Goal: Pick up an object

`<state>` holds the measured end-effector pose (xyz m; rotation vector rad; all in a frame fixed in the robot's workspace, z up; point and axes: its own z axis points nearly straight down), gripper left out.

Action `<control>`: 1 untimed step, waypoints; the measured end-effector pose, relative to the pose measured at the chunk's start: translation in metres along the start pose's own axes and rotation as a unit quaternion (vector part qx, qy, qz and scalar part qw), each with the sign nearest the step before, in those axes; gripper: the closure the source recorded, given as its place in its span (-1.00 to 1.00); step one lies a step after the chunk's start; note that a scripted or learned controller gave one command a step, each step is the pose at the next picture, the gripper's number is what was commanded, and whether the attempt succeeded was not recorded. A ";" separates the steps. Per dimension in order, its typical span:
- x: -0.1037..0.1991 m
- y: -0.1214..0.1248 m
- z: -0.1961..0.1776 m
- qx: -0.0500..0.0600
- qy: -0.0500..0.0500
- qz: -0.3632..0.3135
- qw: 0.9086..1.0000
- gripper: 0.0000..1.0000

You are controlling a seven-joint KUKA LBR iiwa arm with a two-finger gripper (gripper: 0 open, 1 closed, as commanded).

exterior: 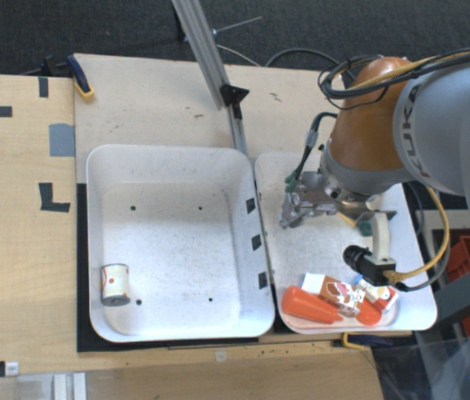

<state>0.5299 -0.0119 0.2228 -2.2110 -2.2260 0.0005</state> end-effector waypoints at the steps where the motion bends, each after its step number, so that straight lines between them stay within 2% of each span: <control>1: 0.043 -0.010 -0.003 0.000 0.000 0.000 1.000 1.00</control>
